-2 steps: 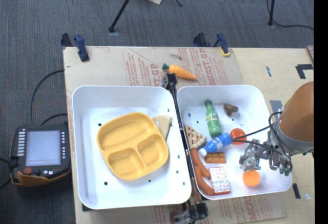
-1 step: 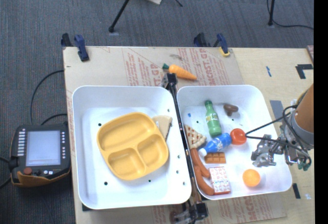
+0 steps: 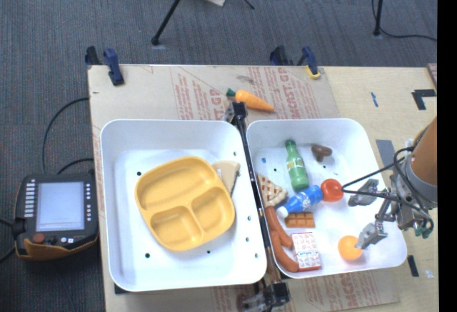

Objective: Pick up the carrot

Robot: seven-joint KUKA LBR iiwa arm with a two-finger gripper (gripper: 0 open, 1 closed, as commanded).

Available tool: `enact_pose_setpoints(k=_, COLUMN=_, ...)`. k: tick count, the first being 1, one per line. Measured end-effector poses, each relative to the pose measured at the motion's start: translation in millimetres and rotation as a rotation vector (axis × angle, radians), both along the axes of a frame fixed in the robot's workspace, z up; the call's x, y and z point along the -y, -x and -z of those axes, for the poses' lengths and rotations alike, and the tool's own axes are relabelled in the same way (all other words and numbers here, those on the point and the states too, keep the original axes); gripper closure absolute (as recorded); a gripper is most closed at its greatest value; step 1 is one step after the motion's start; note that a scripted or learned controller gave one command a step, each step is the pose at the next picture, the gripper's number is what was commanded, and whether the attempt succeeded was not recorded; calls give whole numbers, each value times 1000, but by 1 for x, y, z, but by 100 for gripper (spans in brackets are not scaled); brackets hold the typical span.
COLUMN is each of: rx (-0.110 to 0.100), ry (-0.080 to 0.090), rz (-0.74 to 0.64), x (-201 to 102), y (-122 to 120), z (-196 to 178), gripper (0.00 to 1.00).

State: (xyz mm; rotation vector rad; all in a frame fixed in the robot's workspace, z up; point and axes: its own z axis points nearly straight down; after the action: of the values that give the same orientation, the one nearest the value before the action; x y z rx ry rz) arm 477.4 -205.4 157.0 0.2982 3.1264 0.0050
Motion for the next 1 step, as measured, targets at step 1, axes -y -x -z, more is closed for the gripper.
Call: enact_pose_setpoints(k=1, rx=-4, ry=-3, rz=-241, x=-12, y=1, z=72, gripper=0)
